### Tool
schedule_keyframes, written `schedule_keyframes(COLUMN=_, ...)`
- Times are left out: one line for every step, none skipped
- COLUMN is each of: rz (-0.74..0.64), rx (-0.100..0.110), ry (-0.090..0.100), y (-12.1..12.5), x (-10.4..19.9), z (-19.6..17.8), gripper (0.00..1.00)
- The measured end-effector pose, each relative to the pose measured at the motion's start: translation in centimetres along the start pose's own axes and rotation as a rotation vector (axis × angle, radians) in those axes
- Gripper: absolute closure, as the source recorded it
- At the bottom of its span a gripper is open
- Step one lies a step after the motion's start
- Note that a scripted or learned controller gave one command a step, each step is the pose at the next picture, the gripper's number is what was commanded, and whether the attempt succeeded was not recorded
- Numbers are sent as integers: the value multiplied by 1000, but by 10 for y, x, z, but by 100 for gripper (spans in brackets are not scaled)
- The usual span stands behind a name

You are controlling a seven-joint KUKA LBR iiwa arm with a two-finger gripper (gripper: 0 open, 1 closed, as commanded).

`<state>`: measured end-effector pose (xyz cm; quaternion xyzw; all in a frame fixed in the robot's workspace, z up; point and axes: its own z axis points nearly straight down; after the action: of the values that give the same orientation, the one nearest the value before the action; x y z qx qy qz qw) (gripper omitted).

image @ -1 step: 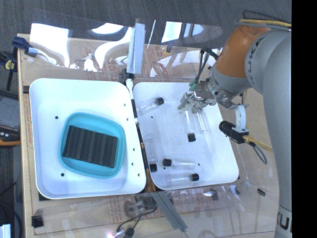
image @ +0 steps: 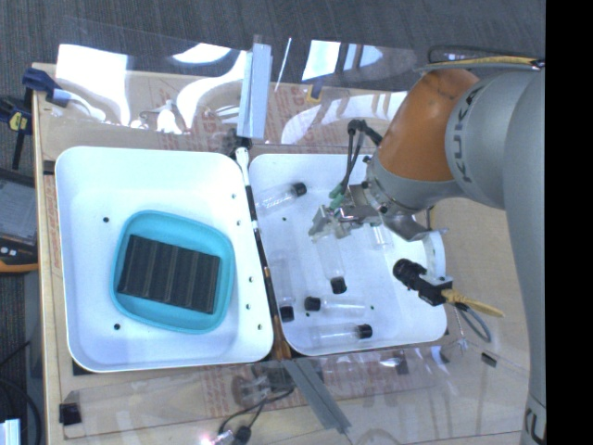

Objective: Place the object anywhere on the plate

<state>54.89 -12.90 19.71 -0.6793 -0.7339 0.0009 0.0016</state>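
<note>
You've got the grey KUKA arm w/ orange band (image: 435,128) reaching in from the right over the right shallow white plastic bin (image: 419,327). Left white bin (image: 79,248) holds the rounded-rectangle teal plate (image: 130,235), smooth rim, dark ribbed insert in its middle. The metal two-finger gripper (image: 326,222) hangs over the right bin's upper middle; can't tell how far it's open or if it has anything. Several clear plastic vials w/ black caps lie in the right bin: one upper left (image: 283,195), long axis approx. left-right w/ cap to the right; another along the bottom (image: 345,332), cap also right.
</note>
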Motion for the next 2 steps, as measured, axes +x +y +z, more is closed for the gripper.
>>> schedule_keyframes(rz=-96, rx=1, ry=0, y=-17, x=88, z=-20, gripper=100)
schedule_keyframes(rz=-94, rx=0, ry=-2, y=-4, x=162, z=-25, gripper=100)
